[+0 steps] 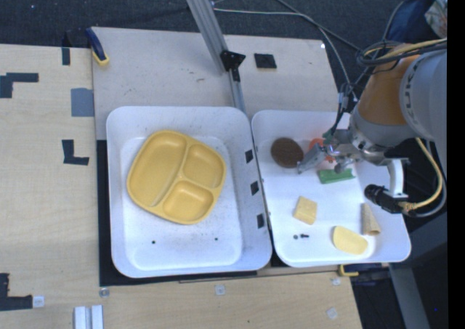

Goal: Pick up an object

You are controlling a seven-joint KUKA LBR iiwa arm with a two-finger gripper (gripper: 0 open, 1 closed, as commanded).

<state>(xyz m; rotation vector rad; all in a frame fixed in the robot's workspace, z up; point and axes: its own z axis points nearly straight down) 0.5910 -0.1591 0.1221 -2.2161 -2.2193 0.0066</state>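
Camera view, arm: the grey KUKA arm (pixel 425 99) with its orange band reaches in from the right, bent low over the right bin (pixel 290 248)
Camera view, fingers: the gripper (pixel 327 157) sits over the upper middle of the right bin; whether its fingers are spread or closed cannot be told, as the metal parts blur together at the tip
Camera view, at the fingers: a small orange-red piece (pixel 314 144) shows right against the tip, and a flat green piece (pixel 336 174) lies just below and beside it; contact with either cannot be told
Camera view, left of the fingers: a round brown object (pixel 287 152) lies just beside the tip, on the bin floor
Camera view, below the fingers: a pale yellow cube (pixel 306 210) rests near the bin's middle, apart from the tip; two tiny dark specks (pixel 300 236) lie just under it
Camera view, further below, to the right: a yellow wedge (pixel 349 240) lies by the lower rim, with a tan cone-like piece (pixel 370 219) just beside it
Camera view, far left of the fingers: the left bin (pixel 123 248) carries a yellow divided plate (pixel 176 176), well apart from the gripper
Camera view, surroundings: both bins stand side by side on the wooden worktop (pixel 43 197); a metal pole (pixel 207 15) slants in from above
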